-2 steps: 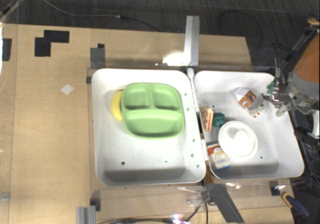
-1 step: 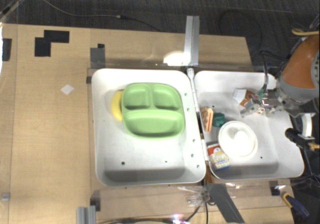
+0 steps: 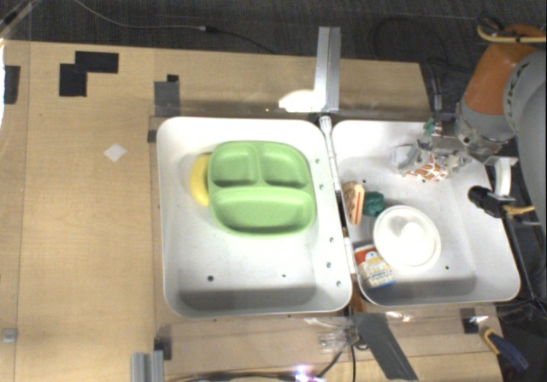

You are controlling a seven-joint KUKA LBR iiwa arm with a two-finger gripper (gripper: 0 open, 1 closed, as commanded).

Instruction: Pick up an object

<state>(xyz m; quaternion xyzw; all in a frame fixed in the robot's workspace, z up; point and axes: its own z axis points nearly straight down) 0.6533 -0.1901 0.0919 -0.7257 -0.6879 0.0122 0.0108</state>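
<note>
White right bin [image 3: 479,282]: end effector [image 3: 433,152] over crumpled wrapper [image 3: 425,168], far side. Can't tell its state. I'd descend straight, centre before closing.

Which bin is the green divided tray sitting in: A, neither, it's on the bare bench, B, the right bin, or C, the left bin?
C: the green divided tray lies inside the left bin, partly covering a yellow object, while the right bin holds a white bowl.
</note>
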